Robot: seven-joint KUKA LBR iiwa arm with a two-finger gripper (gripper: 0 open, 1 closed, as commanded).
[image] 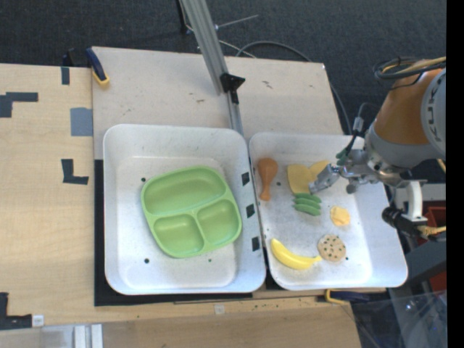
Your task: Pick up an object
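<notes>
The gripper hangs low over the right bin, its dark fingers pointing toward the bin's middle — whether they stand open or closed cannot be told from this angle, and nothing shows between them. Just beyond the tips lies a yellow cheese wedge, apparently touching or nearly so. Directly below the tips sits a green pea pod. Farther out past the cheese rests a toy drumstick. Below the gripper, toward the bin's near edge, lie a small yellow piece, a cookie and a banana. Well apart — in the left bin — a green divided plate lies flat.
</notes>
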